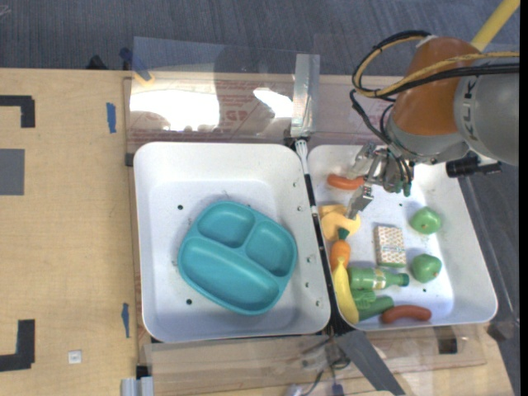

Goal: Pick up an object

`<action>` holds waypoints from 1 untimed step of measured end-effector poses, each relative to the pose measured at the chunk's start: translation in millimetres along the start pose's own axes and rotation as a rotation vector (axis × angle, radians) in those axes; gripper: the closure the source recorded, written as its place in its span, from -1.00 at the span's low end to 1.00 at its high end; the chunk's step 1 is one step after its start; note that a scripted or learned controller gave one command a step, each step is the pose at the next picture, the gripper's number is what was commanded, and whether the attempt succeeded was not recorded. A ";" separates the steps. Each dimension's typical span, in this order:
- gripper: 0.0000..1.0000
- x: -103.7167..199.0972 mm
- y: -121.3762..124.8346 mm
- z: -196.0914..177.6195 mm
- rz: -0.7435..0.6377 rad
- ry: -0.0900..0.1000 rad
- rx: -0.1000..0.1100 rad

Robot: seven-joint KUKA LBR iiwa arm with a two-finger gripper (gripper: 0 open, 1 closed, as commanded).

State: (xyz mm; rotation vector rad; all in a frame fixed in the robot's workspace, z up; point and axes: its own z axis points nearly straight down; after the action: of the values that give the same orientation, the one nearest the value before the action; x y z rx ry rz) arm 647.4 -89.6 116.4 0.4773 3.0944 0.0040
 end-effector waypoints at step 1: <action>-1.00 123.1 -143.7 14.2 0.037 0.008 0.007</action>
State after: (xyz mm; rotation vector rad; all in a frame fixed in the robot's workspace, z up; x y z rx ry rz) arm 486.8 -189.6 100.3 0.5354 3.0940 -0.0047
